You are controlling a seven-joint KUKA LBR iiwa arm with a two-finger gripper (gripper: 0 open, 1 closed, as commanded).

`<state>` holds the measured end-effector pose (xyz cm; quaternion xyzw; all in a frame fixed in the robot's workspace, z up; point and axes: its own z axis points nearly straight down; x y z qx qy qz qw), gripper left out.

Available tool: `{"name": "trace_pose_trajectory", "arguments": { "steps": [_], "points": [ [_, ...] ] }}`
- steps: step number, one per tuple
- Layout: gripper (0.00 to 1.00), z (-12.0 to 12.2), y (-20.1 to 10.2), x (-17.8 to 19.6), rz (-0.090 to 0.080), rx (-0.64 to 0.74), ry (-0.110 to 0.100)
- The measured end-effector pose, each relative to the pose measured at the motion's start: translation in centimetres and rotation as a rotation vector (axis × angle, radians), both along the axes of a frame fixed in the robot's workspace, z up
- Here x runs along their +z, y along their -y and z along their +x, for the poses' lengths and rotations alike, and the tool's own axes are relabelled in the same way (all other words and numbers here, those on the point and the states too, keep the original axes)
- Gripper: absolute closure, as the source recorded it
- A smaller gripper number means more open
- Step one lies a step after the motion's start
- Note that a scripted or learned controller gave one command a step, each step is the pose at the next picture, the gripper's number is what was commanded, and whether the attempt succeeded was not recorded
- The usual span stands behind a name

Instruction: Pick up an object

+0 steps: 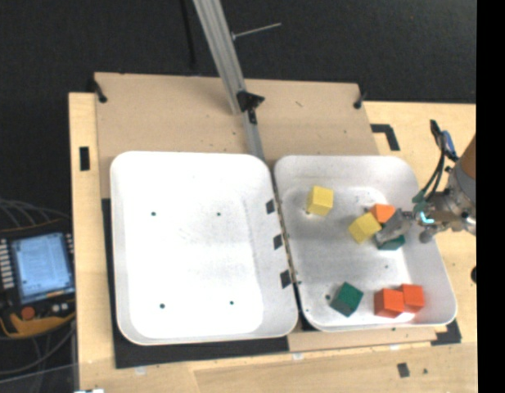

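Camera view looks down at a slant on 2 shallow white plastic bins side by side on a pale wooden bench (334,367). All the loose pieces sit in the right bin (342,170); the left bin (187,244) shows bare floor with a few dark specks.

In the right bin, 1 small yellow cube (321,201) lies alone toward the far-left part. A second yellow block (364,228) lies tilted near the middle, touching or just beside a small orange block (384,213). A teal piece (390,244) peeks out below the gripper's dark tip. Near the front rim rest a dark green cube (346,299) and 2 orange-red cubes (400,300) pressed together, well apart from the central cluster.

The grey two-finger gripper (393,234) reaches in from the right and hangs low over that cluster, by the orange block and the teal piece. That placement suggests a grasp attempt there, probably because the pieces are bunched within easy reach. Whether its jaws are spread or closed I cannot tell; dark blur hides them, and nothing is visibly pinched. Crowding could let a neighbour be nudged aside.

A slanted grey metal post (223,47) rises behind the bins, and a handheld control pendant with a lit screen (35,268) rests at the left.
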<state>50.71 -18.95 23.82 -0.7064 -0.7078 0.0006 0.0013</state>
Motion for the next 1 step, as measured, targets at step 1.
{"name": "trace_pose_trajectory", "arguments": {
  "steps": [1],
  "points": [
    [0.00,0.08,0.03,0.24,-0.002,-0.001,0.005]
  ]
}}
